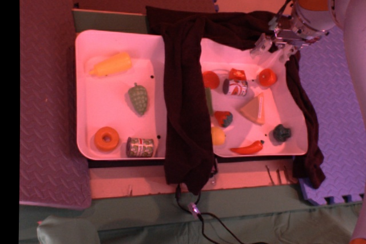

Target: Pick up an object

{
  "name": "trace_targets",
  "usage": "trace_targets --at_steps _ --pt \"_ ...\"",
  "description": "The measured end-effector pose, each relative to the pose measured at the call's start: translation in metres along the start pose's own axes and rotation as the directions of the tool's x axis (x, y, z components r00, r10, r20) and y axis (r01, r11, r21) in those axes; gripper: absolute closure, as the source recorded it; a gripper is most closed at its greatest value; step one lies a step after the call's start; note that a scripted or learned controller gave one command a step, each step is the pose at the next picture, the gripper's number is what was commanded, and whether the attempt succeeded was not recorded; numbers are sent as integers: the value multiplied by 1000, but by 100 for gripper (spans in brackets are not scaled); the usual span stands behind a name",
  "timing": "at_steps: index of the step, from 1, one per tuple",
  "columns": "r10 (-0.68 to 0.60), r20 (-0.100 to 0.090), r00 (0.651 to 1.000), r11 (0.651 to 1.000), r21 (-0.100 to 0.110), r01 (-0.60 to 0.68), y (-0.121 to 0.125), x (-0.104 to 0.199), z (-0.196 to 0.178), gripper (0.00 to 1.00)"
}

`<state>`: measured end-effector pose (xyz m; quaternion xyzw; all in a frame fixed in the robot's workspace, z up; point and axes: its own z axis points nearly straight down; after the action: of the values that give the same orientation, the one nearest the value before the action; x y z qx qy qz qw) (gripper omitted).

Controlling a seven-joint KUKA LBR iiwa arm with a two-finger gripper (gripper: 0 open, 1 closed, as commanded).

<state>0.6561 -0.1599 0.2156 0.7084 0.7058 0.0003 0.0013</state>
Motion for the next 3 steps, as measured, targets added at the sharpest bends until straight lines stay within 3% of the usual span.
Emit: trace_targets --at_steps 1,2,3 --pt "0 0 1000 1000 5 0 0 5 42 0" --pt "-1 3 1000 1000 -11 1 4 9 68 0" --pt "-3 2 1000 1000 -10 3 5 10 74 0"
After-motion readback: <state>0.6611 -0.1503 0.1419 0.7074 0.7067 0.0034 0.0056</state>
